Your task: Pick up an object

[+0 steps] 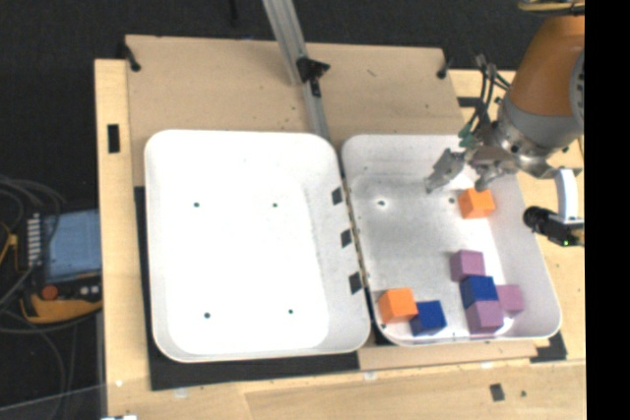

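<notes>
Even, fairly bright overhead lighting, no single hard source apparent. Left bin (241, 241) near blown out, flat white, surface detail mostly lost. Right bin (413, 241) greyer, mottled, with a dull patch across the middle. Soft short shadows under the blocks, e.g. orange block (399, 303) and purple block (467, 264); faint shadow below the pincer (463, 167) on the bin floor. Floor around the desk (217, 84) very dark, little detail. Overall low resolution, slightly soft, colours a bit noisy. Pincer fingers blurred and hard to resolve. Mild sheen on the slanted metal rail (281, 5). No obvious edge distortion.
</notes>
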Robot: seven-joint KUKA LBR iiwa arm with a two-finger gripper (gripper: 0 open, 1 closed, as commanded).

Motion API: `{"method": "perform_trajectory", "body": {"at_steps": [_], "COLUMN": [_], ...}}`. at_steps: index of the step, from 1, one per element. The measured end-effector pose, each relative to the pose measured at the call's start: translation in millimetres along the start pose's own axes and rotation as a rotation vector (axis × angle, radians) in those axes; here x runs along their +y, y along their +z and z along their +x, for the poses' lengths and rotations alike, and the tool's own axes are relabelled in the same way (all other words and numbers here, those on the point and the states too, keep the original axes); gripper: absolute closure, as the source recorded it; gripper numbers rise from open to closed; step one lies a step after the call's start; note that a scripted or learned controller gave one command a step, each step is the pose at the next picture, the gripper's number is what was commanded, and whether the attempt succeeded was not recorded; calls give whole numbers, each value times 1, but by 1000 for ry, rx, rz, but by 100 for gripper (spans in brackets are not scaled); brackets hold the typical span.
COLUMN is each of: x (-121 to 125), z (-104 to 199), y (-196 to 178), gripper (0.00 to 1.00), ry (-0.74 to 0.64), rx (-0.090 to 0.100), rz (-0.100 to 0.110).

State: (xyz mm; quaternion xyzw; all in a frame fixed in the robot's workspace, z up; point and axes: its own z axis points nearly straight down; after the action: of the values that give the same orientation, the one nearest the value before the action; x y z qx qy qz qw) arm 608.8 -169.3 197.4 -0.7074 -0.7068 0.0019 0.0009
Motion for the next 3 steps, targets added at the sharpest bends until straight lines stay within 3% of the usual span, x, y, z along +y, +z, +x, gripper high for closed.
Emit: {"method": "perform_trajectory", "body": {"at_steps": [2, 3], "x": [-10, -8], "z": [-4, -5], "y": [100, 86], "gripper": [0, 100], "ry": [3, 10], "rx": [-1, 0], "rz": [-4, -10]}}
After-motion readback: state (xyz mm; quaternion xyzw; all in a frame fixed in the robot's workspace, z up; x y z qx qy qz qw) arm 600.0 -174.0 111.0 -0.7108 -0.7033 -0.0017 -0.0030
